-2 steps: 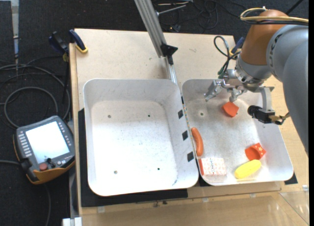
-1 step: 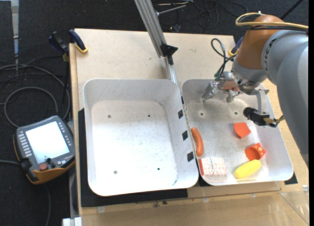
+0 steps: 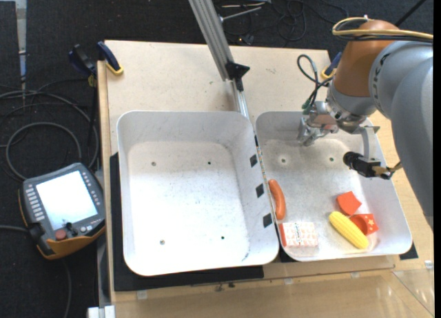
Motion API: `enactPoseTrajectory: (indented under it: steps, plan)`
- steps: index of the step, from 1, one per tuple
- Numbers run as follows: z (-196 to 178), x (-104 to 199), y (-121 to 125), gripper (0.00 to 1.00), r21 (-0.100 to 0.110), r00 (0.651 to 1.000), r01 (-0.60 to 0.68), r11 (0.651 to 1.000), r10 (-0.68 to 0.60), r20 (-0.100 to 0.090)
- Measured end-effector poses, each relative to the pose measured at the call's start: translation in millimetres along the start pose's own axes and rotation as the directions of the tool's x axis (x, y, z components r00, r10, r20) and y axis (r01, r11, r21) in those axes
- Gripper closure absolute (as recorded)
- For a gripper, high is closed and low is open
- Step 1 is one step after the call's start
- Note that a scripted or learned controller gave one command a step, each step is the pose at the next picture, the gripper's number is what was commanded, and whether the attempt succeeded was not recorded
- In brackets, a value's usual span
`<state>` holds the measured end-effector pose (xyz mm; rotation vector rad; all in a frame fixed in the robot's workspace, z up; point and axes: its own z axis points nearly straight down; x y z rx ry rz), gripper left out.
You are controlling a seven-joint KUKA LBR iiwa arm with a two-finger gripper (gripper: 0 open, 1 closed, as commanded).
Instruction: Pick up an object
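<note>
The right bin [image 3: 293, 151] holds several small items: an orange sausage [image 3: 278, 199] by its left wall, a white and red box [image 3: 300, 234] at the front, a yellow corn cob [image 3: 348, 230], an orange block [image 3: 349, 203] and a red piece [image 3: 365, 223]. My gripper [image 3: 308, 135] hangs over the far part of this bin, well behind all the items. Nothing shows between its fingers.
The left bin [image 3: 138, 130] sits beside the right one, sharing a divider edge. A slanted metal rail [image 3: 210, 27] crosses the back of the bench. A teach pendant [image 3: 62, 206] lies off the bench at left. A black cable part [image 3: 362, 163] hangs near the gripper.
</note>
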<state>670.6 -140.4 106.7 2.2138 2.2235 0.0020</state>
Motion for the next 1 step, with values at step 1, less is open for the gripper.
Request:
enactPoseTrajectory:
  steps: [1]
  plan:
    - [-64.8, -2.3, 3.0, 1.0, -0.004, 1.0, -0.001, 1.0, 0.001, 0.0]
